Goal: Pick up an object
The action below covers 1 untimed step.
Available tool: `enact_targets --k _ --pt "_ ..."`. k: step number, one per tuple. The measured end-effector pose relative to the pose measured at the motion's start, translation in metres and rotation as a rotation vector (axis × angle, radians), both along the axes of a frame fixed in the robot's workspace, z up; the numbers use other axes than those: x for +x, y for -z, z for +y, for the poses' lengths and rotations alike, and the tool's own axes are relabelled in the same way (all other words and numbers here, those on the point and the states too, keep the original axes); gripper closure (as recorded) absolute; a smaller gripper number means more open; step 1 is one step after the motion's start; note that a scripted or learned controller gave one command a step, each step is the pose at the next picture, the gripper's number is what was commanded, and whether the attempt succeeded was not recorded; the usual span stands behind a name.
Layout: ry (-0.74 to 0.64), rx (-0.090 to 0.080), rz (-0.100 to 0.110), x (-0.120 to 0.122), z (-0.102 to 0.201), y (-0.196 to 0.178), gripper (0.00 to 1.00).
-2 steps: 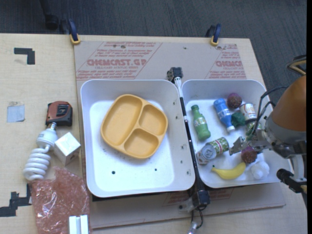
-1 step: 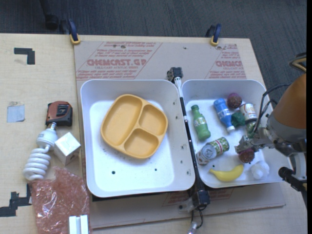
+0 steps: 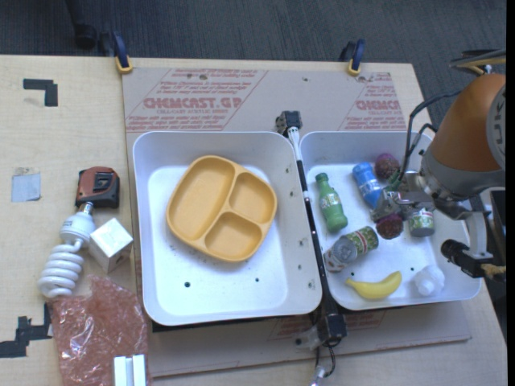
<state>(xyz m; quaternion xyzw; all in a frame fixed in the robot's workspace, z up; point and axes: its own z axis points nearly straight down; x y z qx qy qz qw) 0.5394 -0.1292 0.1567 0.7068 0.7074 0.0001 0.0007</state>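
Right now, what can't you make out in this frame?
- Gripper state: blurred among clutter in the right bin, camera view.
- Small items beside it: too small, overlapping.
- Arm: cut off by the right edge.
- Pink bag: cut off by the bottom edge.

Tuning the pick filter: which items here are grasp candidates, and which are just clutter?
Candidates, right bin: green bottle, blue bottle, can, banana, small dark fruits.

Clutter: yellow divided plate in left bin; on the bench, tape measure, spiral bulb, white cube.

Two bins — one banana
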Motion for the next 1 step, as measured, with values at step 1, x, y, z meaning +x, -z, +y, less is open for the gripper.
enact_targets --k 1 --pt "0.000 0.000 0.000 -0.0184 0.0657 -0.0604 1.00"
